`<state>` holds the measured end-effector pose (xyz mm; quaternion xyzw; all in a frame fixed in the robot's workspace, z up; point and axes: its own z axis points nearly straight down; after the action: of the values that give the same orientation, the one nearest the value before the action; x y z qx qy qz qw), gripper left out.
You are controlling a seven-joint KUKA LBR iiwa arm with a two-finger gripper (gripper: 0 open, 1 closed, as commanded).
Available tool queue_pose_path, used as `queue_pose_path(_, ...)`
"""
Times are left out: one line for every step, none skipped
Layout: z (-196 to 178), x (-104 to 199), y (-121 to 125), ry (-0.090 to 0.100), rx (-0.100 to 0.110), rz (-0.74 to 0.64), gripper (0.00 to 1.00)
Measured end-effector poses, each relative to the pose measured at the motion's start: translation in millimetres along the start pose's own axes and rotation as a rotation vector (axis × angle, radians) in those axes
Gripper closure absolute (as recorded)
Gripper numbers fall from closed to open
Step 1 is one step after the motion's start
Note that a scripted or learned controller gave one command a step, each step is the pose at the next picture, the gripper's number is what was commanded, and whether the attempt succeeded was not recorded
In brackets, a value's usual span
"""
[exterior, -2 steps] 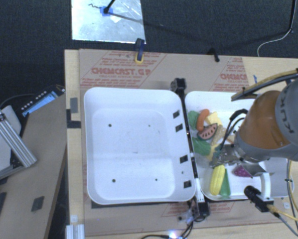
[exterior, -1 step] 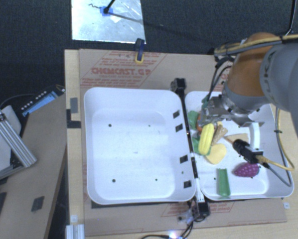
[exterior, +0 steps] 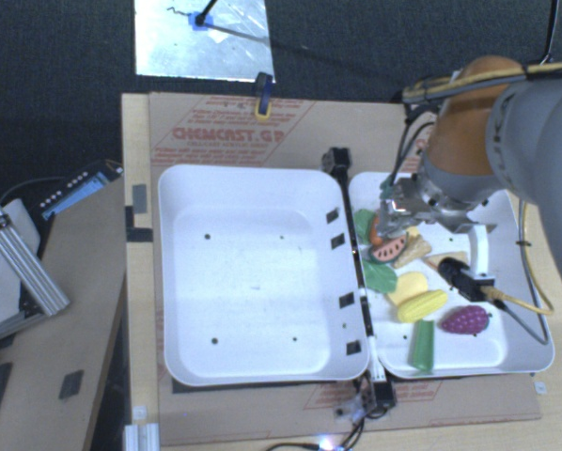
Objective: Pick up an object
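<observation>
Arm reaching into the right bin [exterior: 530, 346].
The hand [exterior: 391, 222] is hovering over the watermelon slice [exterior: 389, 248], seemingly closing in; its opening is unclear, so next it needs a clean descent.

A: Bin colours?
B: Both bins [exterior: 253, 195] white. Arm [exterior: 535, 130] grey, orange band [exterior: 464, 125].
A: Items?
B: Purple grapes [exterior: 465, 320], yellow banana [exterior: 418, 303], green stick [exterior: 422, 346], red-and-green watermelon slice [exterior: 388, 248].
</observation>
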<state>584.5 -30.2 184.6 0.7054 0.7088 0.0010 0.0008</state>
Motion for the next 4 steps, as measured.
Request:
queue_pose_path(0,49,-60,0.001,0.005,-0.001,1.00)
queue_pose_path(-30,76,-55,0.000,0.001,0.000,1.00)
queue_pose_path(-16,109,-69,0.001,0.002,-0.001,1.00)
queue_pose_path(1,71,-95,0.000,0.004,0.006,1.00)
